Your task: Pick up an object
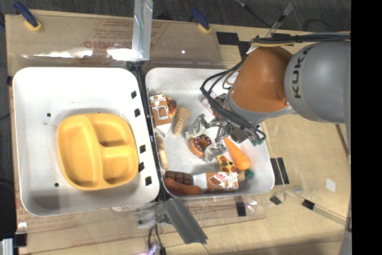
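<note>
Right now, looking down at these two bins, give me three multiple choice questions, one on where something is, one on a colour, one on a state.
1. Where is the yellow tray?
A. left bin
B. right bin
C. on the bench outside the bins

2. What colour is the carrot?
A. green
B. orange
C. blue

3. Where is the gripper?
A. over the left bin
B. down among the toys in the right bin
C. off the bench

Answers: 1 A, it lies in the left bin. 2 B, its body is orange. 3 B, it sits low in the right bin by the carrot.
</note>
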`<state>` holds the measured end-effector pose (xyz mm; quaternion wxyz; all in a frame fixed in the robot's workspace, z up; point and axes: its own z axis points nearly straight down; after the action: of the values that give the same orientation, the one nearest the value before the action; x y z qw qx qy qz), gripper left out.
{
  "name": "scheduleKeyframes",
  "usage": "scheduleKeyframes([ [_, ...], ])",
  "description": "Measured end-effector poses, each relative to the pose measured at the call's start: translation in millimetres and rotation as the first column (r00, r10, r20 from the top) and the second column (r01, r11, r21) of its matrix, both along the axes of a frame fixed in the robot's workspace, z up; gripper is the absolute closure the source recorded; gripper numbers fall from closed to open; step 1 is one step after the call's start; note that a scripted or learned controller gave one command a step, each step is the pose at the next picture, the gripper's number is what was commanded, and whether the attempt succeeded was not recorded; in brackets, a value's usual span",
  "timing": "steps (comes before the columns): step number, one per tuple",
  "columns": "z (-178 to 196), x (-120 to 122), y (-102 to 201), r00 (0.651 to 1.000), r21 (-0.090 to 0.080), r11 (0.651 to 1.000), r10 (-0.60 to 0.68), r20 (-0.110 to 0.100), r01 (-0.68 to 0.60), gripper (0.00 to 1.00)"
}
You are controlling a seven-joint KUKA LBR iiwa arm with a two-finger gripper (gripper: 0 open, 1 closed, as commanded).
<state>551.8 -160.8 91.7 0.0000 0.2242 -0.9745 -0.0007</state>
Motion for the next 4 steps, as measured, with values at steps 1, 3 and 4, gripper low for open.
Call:
scheduleKeyframes([
  [1,189.4,17.9,25.9,0.977,-0.002,0.977,-0.211,0.017,0.211,1.00],
  [3,29.3,-27.1,43.7,0.927,-0.002,0.927,-0.374,-0.009,0.374,1.00],
  [4,103.5,-1.2,115.9,0.932,0.003,0.932,-0.364,0.007,0.364,1.00],
])
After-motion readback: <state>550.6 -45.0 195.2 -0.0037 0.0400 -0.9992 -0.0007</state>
